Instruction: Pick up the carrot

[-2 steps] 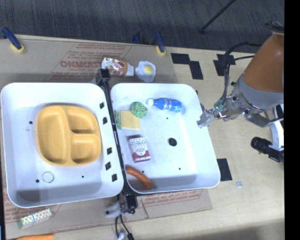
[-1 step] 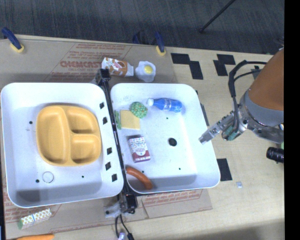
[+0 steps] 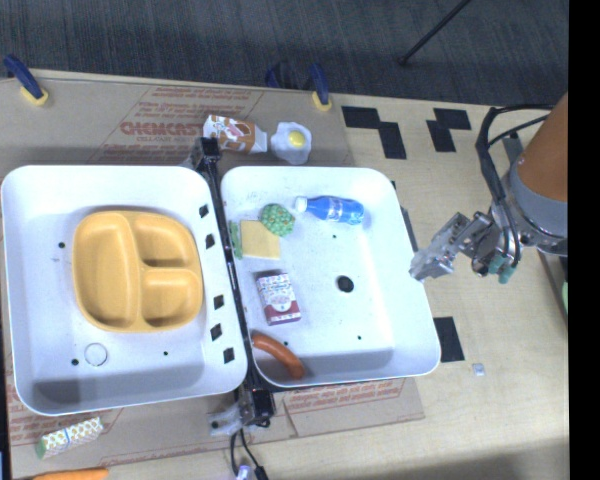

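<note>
The carrot [image 3: 278,355], a short orange-red piece, lies in the near left corner of the right bin [image 3: 412,320], against the bin's front wall. My gripper [image 3: 432,260] hangs over the bench just outside that bin's right rim, about level with the middle of the bin. It is well to the right of the carrot and farther back. Nothing shows in its grasp.
The right bin also holds a blue bottle [image 3: 330,209], a green ball [image 3: 276,218], a yellow wedge [image 3: 257,240] and a red packet [image 3: 278,298]. A yellow divided plate [image 3: 137,268] sits in the left bin [image 3: 30,368]. Behind the bins lie a small carton [image 3: 230,134] and a yellow-white item [image 3: 292,142].
</note>
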You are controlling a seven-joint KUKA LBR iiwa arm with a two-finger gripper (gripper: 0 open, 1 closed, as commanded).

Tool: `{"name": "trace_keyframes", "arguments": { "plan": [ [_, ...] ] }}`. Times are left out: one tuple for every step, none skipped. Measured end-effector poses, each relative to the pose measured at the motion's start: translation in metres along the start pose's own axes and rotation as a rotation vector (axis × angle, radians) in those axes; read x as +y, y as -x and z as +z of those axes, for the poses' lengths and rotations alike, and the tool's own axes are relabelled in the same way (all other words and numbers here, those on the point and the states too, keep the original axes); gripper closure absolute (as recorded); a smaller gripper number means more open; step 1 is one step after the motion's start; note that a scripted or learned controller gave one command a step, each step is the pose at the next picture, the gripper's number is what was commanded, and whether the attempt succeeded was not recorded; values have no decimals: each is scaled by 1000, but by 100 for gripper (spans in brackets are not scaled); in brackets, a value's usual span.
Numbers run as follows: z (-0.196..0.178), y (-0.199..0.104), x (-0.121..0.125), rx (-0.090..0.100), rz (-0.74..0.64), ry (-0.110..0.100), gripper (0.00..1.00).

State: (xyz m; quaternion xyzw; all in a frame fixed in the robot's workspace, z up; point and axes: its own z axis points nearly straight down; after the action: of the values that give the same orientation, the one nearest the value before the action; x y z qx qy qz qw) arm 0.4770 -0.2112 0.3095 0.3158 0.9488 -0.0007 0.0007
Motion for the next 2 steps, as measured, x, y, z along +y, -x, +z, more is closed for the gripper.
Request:
{"name": "trace_keyframes", "arguments": {
  "plan": [
    [39, 0, 1, 3, -579, 1, 100],
    [33, 0, 0, -1, -952, 1, 100]
  ]
}}
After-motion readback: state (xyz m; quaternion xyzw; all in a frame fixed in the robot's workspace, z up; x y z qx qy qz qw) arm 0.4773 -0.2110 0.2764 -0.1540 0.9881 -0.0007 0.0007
